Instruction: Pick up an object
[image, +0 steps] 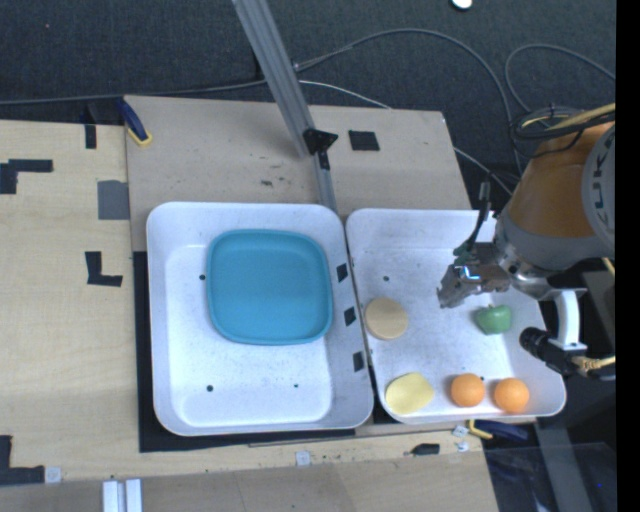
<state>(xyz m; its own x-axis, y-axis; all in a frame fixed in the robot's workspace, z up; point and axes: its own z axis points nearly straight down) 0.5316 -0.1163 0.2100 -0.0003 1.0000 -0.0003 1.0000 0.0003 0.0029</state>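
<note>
Probably your nearest target is the small green object (493, 320) in the right bin (420, 232), just below and right of the gripper (458, 288), whose finger state you cannot tell. It looks light, rounded and smooth, likely a plastic toy, so it could slip; you should grip across its widest middle, squarely from above.

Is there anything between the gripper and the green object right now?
Nothing visible. The gripper hangs in the right bin, with the green object close beside it, toward the bin's near right; only bare bin floor lies between them.
</note>
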